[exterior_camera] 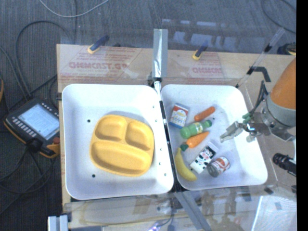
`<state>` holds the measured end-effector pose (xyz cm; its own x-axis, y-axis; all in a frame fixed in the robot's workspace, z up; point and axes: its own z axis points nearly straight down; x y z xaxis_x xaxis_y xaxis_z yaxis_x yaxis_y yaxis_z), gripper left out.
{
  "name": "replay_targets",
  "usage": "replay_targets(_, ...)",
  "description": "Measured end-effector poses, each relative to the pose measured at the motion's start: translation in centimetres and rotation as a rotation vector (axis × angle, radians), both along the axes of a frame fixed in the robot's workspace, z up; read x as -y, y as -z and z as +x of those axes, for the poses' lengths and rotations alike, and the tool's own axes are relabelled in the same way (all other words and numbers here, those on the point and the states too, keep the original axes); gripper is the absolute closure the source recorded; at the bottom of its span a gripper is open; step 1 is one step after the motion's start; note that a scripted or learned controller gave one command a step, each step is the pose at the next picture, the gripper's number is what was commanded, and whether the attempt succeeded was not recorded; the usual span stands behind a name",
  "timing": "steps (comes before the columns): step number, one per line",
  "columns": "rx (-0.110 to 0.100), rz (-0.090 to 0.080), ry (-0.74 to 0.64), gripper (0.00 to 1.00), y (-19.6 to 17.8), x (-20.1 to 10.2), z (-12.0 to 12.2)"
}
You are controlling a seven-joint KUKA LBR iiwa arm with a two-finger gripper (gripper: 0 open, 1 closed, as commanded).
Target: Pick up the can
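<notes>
So far nothing is lifted: the can (219,166) lies in the right bin (250,177), and the gripper (232,132) hovers above, open and empty

You are looking at a robotics laboratory cell. Two white bins (72,143) sit side by side on a board worktop (120,64) fixed with yellow-handled clamps (97,44). A teach pendant (33,121) with a lit screen lies on grey carpet (29,32) among loose cables (53,6). Toy groceries replace real goods.
</notes>
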<state>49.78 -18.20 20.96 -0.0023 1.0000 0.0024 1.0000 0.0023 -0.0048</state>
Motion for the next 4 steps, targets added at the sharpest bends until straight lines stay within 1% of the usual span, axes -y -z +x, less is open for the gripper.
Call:
replay_targets(1, -0.001, 0.000, -0.036, 0.00, 8.0, -6.1, 5.2)
replay_targets(2, 0.016, -0.006, 0.015, 0.00, 11.8, -6.9, 3.8)
replay_targets(3, 0.017, -0.003, 0.015, 1.00, 10.9, -7.1, 3.8)
replay_targets(4, 0.000, -0.005, 0.119, 1.00, 2.2, -6.5, 3.6)
